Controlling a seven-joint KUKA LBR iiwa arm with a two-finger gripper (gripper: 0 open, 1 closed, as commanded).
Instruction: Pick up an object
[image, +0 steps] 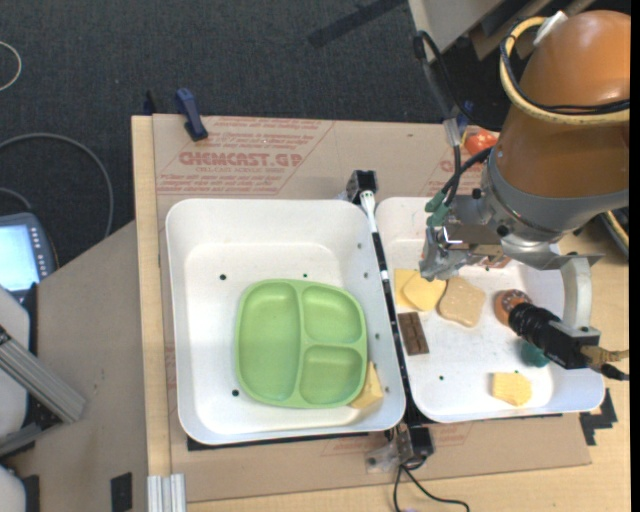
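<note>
1. Two white bins sit side by side on the tabletop (250, 160); the left bin (200, 250) holds a green divided plate (300, 343).
2. Over the right bin (560, 400), the pincer (437, 262) hangs just above a yellow cheese wedge (420, 292); whether it is open or closed cannot be told.
3. Beside the wedge lie a toast slice (463, 302), a brown bar (412, 333) and another yellow piece (511, 388).
</note>
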